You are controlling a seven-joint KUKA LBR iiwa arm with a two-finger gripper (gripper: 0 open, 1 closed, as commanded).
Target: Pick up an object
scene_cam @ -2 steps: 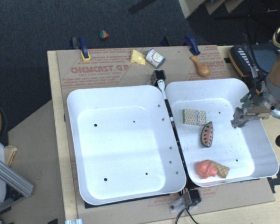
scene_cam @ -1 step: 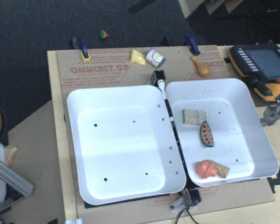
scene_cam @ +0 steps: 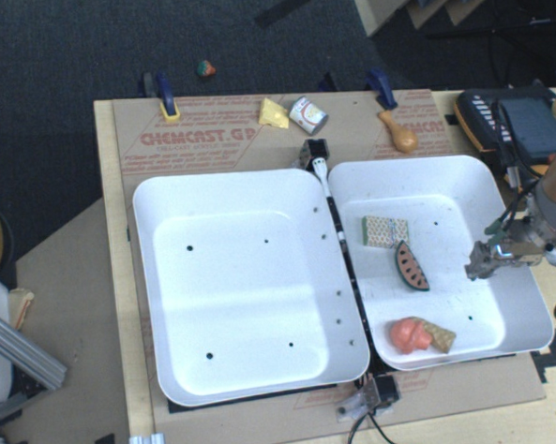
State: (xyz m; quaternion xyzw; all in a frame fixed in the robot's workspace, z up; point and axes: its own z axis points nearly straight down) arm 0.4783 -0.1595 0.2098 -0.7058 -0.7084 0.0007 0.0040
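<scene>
Pincer [scene_cam: 475, 266], finger gap indiscernible, over right white bin [scene_cam: 523, 329]; just left of it, dark-rinded red watermelon-slice toy [scene_cam: 410, 265], probably light, rigid, slick: grip across its flat faces

Two white bins side by side on desk [scene_cam: 123, 141]. Right bin [scene_cam: 463, 182]: patterned block [scene_cam: 385, 230], watermelon slice [scene_cam: 410, 265], pink-and-tan toy [scene_cam: 418, 335]. Gripper [scene_cam: 480, 263] at right wall, holding nothing.

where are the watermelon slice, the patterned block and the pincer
watermelon slice [scene_cam: 410, 265], camera view, middle of its red face
patterned block [scene_cam: 385, 230], camera view, centre of its top
pincer [scene_cam: 476, 266], camera view, at its fingertips
</scene>
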